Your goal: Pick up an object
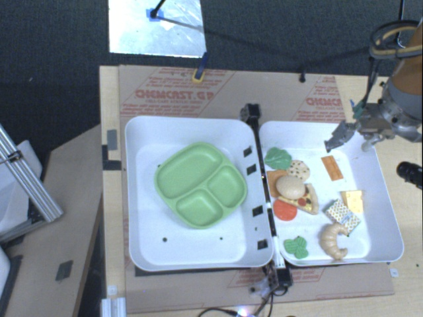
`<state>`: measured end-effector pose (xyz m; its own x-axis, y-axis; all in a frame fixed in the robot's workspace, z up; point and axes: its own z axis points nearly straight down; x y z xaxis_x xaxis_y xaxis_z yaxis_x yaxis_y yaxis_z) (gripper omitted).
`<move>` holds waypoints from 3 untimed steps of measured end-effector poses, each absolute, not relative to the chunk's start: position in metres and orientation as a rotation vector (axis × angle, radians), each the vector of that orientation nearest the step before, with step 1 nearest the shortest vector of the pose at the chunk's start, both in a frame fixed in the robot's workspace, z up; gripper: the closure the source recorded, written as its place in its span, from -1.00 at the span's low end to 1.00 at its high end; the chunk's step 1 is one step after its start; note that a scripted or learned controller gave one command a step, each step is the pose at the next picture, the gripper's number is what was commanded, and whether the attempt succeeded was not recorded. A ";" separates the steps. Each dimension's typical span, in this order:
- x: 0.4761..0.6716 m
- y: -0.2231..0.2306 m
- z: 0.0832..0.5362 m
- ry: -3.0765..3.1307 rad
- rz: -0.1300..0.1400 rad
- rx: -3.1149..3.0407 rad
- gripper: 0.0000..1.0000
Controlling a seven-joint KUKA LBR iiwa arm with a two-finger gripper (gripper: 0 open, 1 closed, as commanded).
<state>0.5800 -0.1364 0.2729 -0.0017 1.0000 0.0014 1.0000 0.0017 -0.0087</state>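
Note:
The right bin (383,197) holds several toy foods: a green leaf (278,157), a cookie (299,170), a bun (289,187), a pizza slice (307,203), a red tomato slice (285,211), an orange cracker (332,168), a yellow cheese wedge (353,200), a checkered packet (342,214), a croissant (333,240) and a green floret (296,246). My gripper (351,142) hangs over the bin's far right corner, just above and right of the cracker. Its fingers (335,139) are spread open with nothing between them.
The left bin (142,150) holds a green divided plate (200,185). A black divider (259,177) with clips runs between the bins. A shiny sheet (157,18) lies beyond the bench. Aluminium framing (23,177) stands at the far left.

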 end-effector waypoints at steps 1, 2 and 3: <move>0.582 -0.136 0.279 -2.227 -0.002 -2.218 -1.00; 0.574 -0.137 0.234 -2.223 0.000 -2.220 -1.00; 0.576 -0.136 0.193 -2.222 0.001 -2.219 -1.00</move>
<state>0.5761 -0.1355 0.1930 -0.0013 1.0000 0.0002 1.0000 0.0013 -0.0011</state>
